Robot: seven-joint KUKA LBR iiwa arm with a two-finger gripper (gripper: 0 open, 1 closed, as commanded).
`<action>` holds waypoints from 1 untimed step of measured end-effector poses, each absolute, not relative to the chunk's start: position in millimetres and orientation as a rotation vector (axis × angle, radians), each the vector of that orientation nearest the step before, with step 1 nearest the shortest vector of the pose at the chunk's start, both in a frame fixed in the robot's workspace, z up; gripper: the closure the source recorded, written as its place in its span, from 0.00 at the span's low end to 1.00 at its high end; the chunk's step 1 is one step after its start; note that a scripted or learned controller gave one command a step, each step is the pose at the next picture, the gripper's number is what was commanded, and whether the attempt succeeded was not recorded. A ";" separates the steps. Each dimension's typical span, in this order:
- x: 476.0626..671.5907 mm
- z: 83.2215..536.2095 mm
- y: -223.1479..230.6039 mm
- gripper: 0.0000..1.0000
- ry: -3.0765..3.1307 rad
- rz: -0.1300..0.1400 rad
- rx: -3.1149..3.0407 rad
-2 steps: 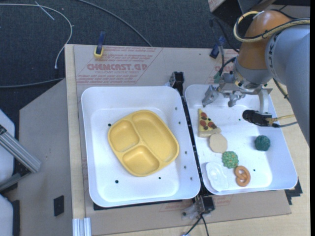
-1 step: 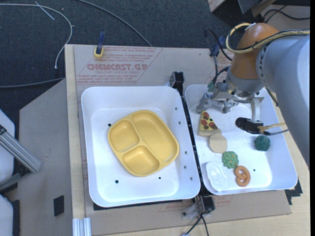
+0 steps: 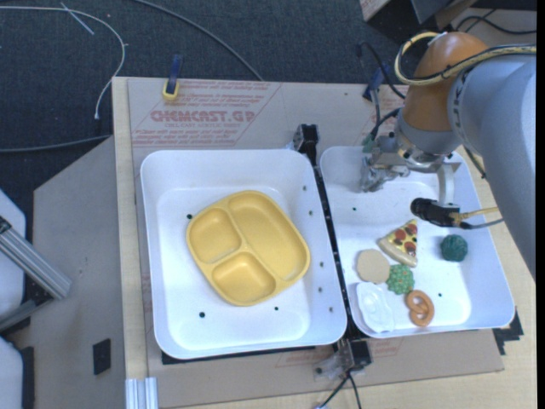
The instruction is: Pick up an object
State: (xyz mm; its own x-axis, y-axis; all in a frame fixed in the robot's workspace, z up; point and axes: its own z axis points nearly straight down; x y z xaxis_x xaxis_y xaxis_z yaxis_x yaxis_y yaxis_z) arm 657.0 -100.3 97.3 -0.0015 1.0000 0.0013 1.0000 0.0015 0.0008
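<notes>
Jaws: at the end of the grey arm (image 3: 502,100), low over bare floor in the far part of the right bin (image 3: 490,301), up and to the left of the pizza slice (image 3: 400,243), well apart from it. I cannot tell from here whether the jaws stand apart or together.

Things for picking, six in all, one of each, all in the right bin:
- Pizza slice, one, about mid-bin, the piece nearest the jaws.
- Dark green ball (image 3: 454,247), one, right of the pizza slice, apart from it.
- Tan round biscuit (image 3: 372,266), one, just below-left of the pizza slice.
- Green broccoli piece (image 3: 400,279), one, just below the pizza slice, touching the biscuit's right side.
- Pretzel (image 3: 419,307), one, below the pizza slice, past the broccoli.
- White lumpy piece (image 3: 375,307), one, below-left of the pizza slice, beside the pretzel.

Other holdings:
- White bins, two, side by side on the table (image 3: 213,109).
- Yellow plate (image 3: 247,245), one, three compartments, in the left bin (image 3: 170,203), well left of the pizza slice.
</notes>
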 end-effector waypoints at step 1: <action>660.3 141.6 -100.7 1.00 -2.226 -0.006 -2.224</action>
